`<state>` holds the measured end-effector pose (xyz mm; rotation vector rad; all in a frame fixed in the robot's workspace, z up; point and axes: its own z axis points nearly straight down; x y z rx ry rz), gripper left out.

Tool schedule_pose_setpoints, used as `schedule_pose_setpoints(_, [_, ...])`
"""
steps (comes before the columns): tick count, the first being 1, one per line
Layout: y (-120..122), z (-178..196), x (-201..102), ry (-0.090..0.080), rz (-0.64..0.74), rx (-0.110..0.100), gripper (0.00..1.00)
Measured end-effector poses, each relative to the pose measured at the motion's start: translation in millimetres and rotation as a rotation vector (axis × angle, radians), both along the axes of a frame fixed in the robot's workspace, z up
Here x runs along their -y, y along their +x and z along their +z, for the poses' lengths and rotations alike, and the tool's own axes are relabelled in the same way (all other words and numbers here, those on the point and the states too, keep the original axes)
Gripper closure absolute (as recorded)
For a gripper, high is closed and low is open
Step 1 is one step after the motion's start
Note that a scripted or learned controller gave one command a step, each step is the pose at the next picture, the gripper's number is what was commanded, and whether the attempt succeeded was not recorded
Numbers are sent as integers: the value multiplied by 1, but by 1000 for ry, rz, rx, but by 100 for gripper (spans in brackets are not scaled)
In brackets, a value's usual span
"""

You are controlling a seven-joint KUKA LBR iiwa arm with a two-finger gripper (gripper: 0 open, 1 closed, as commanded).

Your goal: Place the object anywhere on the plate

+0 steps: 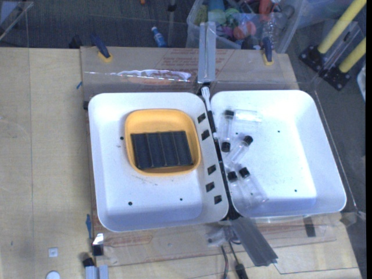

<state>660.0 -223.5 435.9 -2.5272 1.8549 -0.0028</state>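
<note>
Far left of the divider: the pale wooden desk (40, 156), with a few small bits near its front edge that are too small to name.
Left of the divider: a shallow white bin (110, 202), its right rim touching the divider (210, 156).
Plate: a yellow plate (160, 116) with rounded corners, in the left bin, in the half nearer the divider and towards the back.
Block: a black ribbed block (161, 150), the task's thing, lies flat on the plate, inside its rim, with its ribs running front to back.
Divider: a narrow strip where the two bins meet, with a row of small black tabs along its left side.
Behind the divider: a grey metal post (206, 51) stands on a sheet of brown board.
Just right of the divider: clear vials with black caps lie on their sides in a loose line, one at the back (241, 116), some in the middle (238, 147) and some at the front (247, 185).
Right of the divider: a second white bin (302, 156) holds the vials in its left part.
Behind and right of the divider: a clear box of colourful toys (244, 10) sits beyond the desk, and a yellow pole (349, 16) leans further right.
Hand: whether it is apart or together, I cannot tell.
</note>
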Motion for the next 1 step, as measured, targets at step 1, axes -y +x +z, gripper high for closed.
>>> schedule_pose_setpoints(1, [6,-1,-11,-1,236,-1,100])
